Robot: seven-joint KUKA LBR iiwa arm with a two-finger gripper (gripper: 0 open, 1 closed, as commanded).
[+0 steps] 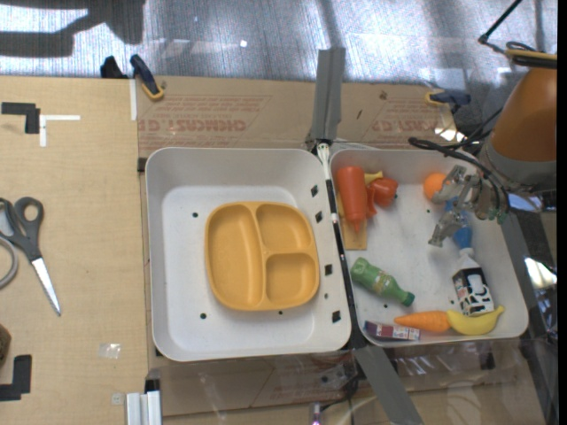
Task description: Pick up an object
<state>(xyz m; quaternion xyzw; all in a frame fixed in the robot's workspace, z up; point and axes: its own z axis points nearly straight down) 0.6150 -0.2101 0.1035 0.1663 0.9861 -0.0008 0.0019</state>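
Now, every place is given from the right bin [509, 264].

Arm: [530, 122] grey with an orange band, over the bin's far right corner, reaching in from the right.

Gripper: [447, 230] pointing down over the bin's right half, fingers slightly apart, nothing between them.

Orange ball: [434, 185] in the bin near the far wall, just beside the gripper's upper part.

Blue piece: [462, 235] in the bin just beside the fingertips; contact cannot be told.

White bottle: [471, 283] black label, lying in the bin, nearer the front than the gripper.

Banana: [474, 321] against the front right of the bin, touching the bottle's base.

Carrot: [422, 322] by the front wall, its tip against the banana.

Green bottle: [380, 282] lying tilted in the bin's left middle.

Red cylinder: [353, 193] far left part of the bin, on a tan slab [355, 234].

Red pepper: [383, 189] just right of the cylinder.

Left bin: [177, 264] touching the right bin's left side, holding a yellow tray [262, 255] with three sections.

Scissors: [33, 246] on the bench, well left of both bins.
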